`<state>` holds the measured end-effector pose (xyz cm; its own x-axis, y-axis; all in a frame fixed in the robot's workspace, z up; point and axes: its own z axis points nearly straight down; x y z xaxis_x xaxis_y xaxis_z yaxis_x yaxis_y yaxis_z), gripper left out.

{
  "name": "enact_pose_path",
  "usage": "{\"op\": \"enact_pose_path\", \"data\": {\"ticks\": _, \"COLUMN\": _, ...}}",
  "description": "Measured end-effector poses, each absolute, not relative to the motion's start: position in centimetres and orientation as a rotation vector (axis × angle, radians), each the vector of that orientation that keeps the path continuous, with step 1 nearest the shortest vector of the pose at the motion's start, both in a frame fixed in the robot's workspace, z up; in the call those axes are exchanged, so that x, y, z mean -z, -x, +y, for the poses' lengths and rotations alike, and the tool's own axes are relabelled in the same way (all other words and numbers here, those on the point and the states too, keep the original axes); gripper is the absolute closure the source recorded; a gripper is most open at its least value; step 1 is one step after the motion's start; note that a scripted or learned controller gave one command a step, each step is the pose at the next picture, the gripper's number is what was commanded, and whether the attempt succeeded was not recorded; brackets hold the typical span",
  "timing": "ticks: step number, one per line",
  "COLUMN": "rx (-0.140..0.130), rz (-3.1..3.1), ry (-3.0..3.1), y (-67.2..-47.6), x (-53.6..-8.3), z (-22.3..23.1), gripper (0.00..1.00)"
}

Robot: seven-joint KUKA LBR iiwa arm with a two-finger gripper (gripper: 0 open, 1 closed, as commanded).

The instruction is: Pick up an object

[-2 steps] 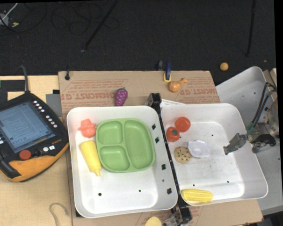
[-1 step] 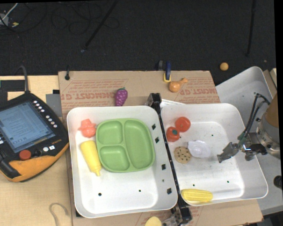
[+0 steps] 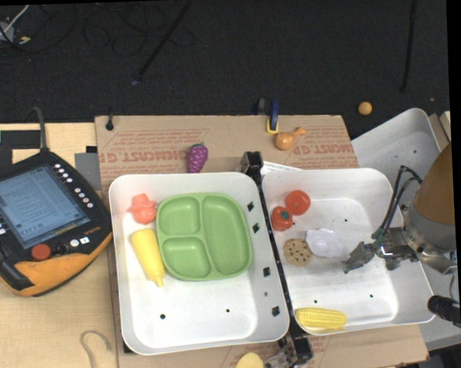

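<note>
Clear crumpled object (image 3: 325,242) mid right bin (image 3: 380,302)

At the scene's right edge, the arm (image 3: 436,208) shows a rounded orange band above a grey wrist. Thin black cables (image 3: 394,203) loop along its left side, down to a dark metal gripper (image 3: 361,256) of angular parts.

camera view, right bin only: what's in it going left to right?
Tomato with green stem → cookie → clear plastic piece → hand. The red ball overlaps the tomato and cookie in left-right position, and the corn cob spans several, so both are left out.
</note>
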<state>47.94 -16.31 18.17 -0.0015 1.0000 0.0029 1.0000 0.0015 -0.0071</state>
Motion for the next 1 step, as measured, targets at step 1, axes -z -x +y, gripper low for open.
{"op": "enact_pose_path", "data": {"ticks": 1, "rx": -0.005, "rz": -2.217, "ry": 2.215, "y": -47.02, "x": -12.19, "z": -16.34, "gripper": 0.00}}
